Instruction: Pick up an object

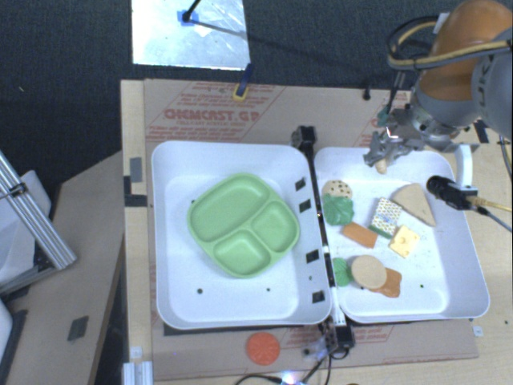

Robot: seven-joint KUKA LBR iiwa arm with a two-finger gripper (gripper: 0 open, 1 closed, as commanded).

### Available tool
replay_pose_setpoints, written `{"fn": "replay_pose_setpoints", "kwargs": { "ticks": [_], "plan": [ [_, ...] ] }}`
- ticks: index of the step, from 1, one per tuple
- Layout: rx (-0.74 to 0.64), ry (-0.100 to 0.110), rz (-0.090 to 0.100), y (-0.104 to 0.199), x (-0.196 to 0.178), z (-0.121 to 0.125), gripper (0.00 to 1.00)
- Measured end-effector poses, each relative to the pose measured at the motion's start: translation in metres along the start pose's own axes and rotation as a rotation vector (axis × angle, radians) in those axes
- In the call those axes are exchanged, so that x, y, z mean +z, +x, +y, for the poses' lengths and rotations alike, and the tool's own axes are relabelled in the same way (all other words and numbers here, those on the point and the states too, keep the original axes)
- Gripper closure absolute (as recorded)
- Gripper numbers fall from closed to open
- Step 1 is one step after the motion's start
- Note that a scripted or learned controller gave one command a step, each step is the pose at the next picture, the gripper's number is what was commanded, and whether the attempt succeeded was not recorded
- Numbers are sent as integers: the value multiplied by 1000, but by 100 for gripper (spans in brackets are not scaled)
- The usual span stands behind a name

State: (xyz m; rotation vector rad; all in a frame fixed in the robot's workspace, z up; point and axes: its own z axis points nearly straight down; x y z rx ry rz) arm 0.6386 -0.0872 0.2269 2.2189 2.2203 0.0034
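Note:
The right bin (461, 295) holds several toy foods: a chip cookie (337, 188), a green leafy piece (339, 210), an orange stick (360, 234), a patterned box (386, 216), a tan wedge (414, 203), a yellow cheese square (404, 241), a round bun (369, 272) on a brown piece (391, 284), and a small green piece (341, 271). My gripper (384, 156) hangs over the bin's back left corner. A small tan item (381, 167) shows just below its tip; I cannot tell whether it is gripped.
The left bin (172, 295) bears a green divided plate (243, 224). Black clips run along the divider (314, 215) between the bins. A black cabled part (449, 191) juts over the right bin's back right. An orange disc (263, 347) lies on the bench front.

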Motion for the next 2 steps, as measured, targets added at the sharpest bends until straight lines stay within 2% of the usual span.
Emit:
{"fn": "replay_pose_setpoints", "kwargs": {
  "ticks": [1,2],
  "plan": [
    [-5,0,1,9,-7,-2,100],
    [0,3,0,1,5,-16,100]
  ]
}}
